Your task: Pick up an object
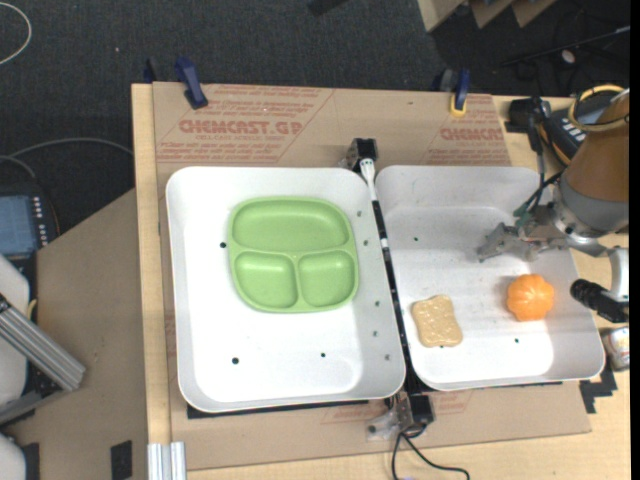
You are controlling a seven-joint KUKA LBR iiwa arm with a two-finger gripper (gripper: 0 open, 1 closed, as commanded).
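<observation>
The gripper hovers over the far half of the right bin, its fingers spread and nothing between them. The orange sits nearer the camera and slightly right of the fingertips — close, but apart. The cracker lies flat, nearer and to the left. The orange looks the shorter reach — a small pull toward the near edge.

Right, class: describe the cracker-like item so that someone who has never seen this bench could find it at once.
Start at the right-hand white bin. Near its front edge, toward the divider, lies a flat tan cracker. Unlike the round orange fruit to its right, it is pale, squarish and thin.
</observation>
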